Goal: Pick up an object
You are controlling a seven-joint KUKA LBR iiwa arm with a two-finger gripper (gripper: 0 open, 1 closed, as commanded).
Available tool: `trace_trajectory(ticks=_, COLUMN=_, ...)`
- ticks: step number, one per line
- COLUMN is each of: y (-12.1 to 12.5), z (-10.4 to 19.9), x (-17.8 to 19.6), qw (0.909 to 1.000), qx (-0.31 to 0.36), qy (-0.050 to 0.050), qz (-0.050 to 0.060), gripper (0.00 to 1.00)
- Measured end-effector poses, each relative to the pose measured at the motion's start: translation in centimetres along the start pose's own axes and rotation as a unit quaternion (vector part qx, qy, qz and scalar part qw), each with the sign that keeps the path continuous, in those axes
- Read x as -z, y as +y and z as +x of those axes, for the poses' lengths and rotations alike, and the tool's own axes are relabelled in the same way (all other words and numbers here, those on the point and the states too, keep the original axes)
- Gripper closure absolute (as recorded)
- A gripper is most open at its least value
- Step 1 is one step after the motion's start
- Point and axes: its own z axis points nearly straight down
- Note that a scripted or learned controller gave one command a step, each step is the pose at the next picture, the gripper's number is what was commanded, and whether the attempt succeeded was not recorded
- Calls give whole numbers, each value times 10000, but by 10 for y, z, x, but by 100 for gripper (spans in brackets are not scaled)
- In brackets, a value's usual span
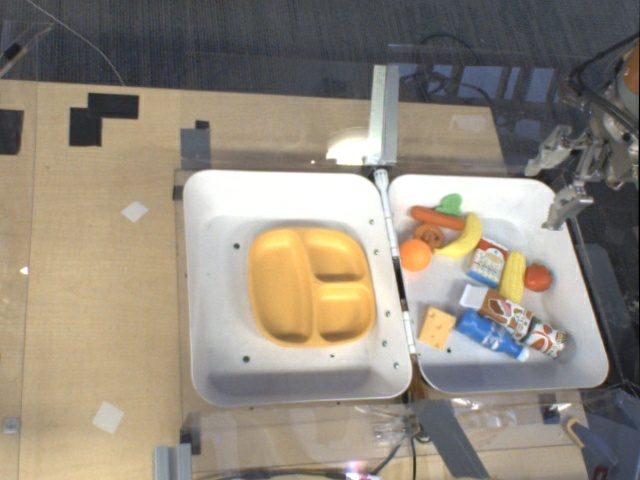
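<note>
You are looking down on a pale wooden bench that carries two shallow white bins side by side, the left bin and the right bin, their inner edges touching along a seam. An upright grey metal post stands at the far end of that seam. Black angular markers lie on the bench's far left, and small pale square patches dot the wood left of the bins.
</note>
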Motion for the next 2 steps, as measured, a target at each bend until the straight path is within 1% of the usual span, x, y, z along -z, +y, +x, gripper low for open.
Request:
trace_trajectory(ticks=1, y=-13, z=-8, x=-71, qw=9924, qx=-1232, qy=17, qz=-1, gripper=0)
trace_trajectory(ticks=2, y=-12, z=9, x=-173, qw=9513, qx=-3083, qy=13, qz=4, gripper=0)
